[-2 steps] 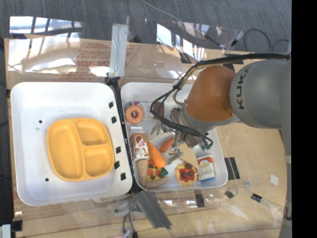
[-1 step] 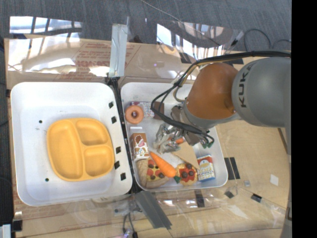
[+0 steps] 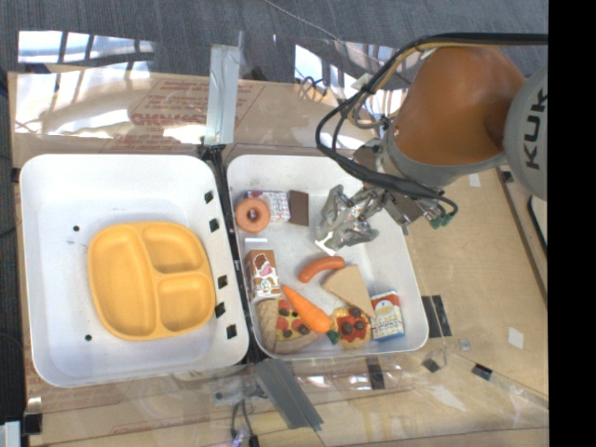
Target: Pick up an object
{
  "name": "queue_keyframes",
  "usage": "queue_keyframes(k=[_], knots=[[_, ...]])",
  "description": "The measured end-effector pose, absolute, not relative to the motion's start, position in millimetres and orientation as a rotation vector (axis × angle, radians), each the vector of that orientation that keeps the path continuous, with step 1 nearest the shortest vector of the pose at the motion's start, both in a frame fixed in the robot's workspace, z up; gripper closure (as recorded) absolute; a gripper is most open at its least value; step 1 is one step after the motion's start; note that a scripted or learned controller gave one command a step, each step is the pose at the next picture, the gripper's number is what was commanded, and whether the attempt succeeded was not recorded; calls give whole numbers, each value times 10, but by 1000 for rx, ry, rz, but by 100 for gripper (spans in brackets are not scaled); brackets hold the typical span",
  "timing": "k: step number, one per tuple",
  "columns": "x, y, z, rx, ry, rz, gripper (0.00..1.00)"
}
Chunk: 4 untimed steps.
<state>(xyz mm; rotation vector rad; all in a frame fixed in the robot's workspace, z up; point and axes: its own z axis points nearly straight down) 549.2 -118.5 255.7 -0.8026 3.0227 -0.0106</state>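
- The arm (image 3: 466, 101) swings in from the right, big and orange-banded, over the right bin (image 3: 410, 277).
- The left bin (image 3: 47, 277) carries just a yellow divided tray (image 3: 149, 277).
- The gripper (image 3: 346, 223) hangs above the right bin's upper middle; whether it is open or grasping, I cannot tell.
- Nearest target: the sausage (image 3: 321, 268), just below-left of the gripper, long axis running left-right, slightly tilted.
- A doughnut (image 3: 252, 215) sits further left, a carrot (image 3: 307, 310) lower.

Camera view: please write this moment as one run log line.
gripper over right bin | above sausage | holding nothing | yellow tray in left bin
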Motion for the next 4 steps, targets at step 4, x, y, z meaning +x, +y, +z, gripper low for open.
queue_keyframes(k=[4], knots=[[6585,-1439,2138,-1053,2956,0,100]])
